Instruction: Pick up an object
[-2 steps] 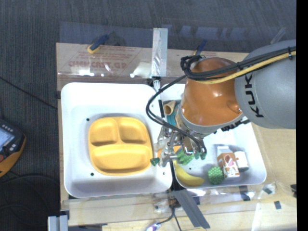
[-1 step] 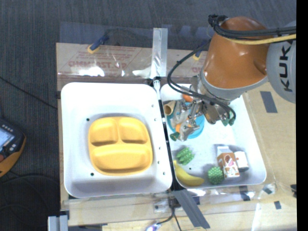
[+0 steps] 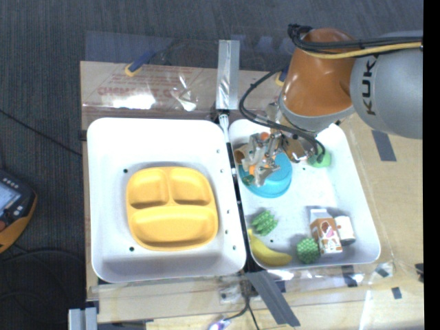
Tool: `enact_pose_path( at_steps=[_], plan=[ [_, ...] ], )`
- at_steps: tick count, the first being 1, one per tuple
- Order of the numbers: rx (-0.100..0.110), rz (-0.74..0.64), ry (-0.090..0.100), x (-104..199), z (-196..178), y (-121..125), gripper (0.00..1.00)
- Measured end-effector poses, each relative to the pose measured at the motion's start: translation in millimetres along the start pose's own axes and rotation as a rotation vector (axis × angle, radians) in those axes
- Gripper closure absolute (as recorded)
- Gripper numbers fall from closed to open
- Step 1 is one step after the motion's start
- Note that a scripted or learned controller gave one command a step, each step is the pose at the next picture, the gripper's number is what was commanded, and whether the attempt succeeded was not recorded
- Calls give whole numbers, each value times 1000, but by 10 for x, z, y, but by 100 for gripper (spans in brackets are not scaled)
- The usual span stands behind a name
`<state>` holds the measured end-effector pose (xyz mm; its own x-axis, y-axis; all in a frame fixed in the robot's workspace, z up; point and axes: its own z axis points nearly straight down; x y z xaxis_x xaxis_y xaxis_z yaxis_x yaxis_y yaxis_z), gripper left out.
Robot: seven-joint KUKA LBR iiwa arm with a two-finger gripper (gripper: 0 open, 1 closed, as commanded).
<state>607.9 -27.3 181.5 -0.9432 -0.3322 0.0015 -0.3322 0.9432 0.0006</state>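
The hand [image 3: 261, 162] hangs low in the upper left part of the right bin [image 3: 357, 184], directly over a blue bowl [image 3: 275, 181]; whether it is released or clenched cannot be told, since the metal parts blur together against the bowl and nothing is clearly seen caught in it. The bowl looks the likeliest target: it sits near the bin's left wall, just under the hand, in the middle of the frame. It appears to be light, stiff plastic with a smooth and probably slippery wall, so a pinch across the rim, one side inside and one outside, would likely hold better than squeezing the round body.

Just right of the bowl, by the arm's wrist, lies a small green object [image 3: 319, 159]. Lower in the same bin are a green leafy toy [image 3: 263, 221], a yellow banana [image 3: 269, 254] along the lower edge, a knobbly green piece [image 3: 309, 249] and a small printed box [image 3: 330, 231], near one another. These seem light too; the banana's curve could roll out of a grip.

The left bin [image 3: 103, 205] holds a yellow divided tray [image 3: 172, 207]. Both bins rest on the tabletop [image 3: 399, 205].
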Motion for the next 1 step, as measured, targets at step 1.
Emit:
enact_pose_path(
  at_steps=[1],
  plan=[
    [-2,109,-5,-621,-438,-88,100]
  ],
)
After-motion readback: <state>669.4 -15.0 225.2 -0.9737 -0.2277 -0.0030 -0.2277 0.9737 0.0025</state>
